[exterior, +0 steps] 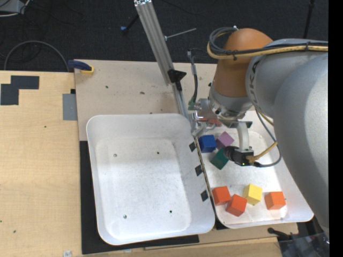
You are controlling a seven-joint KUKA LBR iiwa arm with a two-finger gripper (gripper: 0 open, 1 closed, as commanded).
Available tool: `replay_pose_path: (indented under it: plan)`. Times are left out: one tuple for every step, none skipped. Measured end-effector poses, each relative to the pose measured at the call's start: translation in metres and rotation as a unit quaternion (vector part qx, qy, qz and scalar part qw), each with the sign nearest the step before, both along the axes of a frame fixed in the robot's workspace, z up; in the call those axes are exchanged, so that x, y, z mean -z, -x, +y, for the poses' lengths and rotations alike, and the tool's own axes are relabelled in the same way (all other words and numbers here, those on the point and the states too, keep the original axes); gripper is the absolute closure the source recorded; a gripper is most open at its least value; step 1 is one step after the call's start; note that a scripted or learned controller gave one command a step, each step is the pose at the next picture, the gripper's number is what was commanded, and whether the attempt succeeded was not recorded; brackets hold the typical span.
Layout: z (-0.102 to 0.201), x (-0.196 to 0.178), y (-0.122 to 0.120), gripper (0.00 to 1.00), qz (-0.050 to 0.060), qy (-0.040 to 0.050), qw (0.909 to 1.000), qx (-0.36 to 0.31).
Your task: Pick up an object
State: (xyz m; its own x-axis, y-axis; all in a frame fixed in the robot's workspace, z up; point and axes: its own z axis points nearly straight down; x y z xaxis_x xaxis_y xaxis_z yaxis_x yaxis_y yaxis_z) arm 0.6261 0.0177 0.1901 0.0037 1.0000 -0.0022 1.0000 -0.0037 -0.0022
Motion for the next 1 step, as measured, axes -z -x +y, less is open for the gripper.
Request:
replay_pose_path:
  plan:
    - [-0.1412,0.0907,0.0274,1.00,0.003,0.0003,1.0000,0.002]
